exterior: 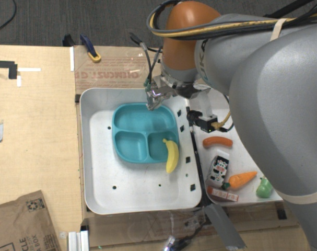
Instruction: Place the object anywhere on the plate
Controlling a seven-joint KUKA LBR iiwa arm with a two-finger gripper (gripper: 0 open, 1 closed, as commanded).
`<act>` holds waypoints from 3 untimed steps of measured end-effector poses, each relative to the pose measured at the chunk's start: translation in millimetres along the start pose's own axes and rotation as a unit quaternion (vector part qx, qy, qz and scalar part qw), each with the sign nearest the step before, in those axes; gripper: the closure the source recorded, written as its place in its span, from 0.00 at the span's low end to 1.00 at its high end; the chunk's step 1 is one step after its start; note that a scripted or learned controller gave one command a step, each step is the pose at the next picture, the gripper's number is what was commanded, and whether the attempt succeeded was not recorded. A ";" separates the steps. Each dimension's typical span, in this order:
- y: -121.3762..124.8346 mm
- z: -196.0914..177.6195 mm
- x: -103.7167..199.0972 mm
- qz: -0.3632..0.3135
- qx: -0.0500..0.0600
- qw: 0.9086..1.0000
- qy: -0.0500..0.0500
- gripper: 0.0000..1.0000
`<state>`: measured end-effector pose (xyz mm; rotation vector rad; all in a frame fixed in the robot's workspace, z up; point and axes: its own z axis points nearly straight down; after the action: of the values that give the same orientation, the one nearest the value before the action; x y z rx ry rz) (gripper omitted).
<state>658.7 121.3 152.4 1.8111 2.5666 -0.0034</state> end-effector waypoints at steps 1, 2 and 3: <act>14.9 -42.2 39.5 -0.055 -0.001 0.998 -0.001 1.00; -42.8 5.2 72.1 -0.072 0.001 0.997 0.000 1.00; -71.2 -54.8 123.8 -0.016 0.000 1.000 0.000 1.00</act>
<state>550.2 214.2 207.1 1.7695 2.5958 -0.0044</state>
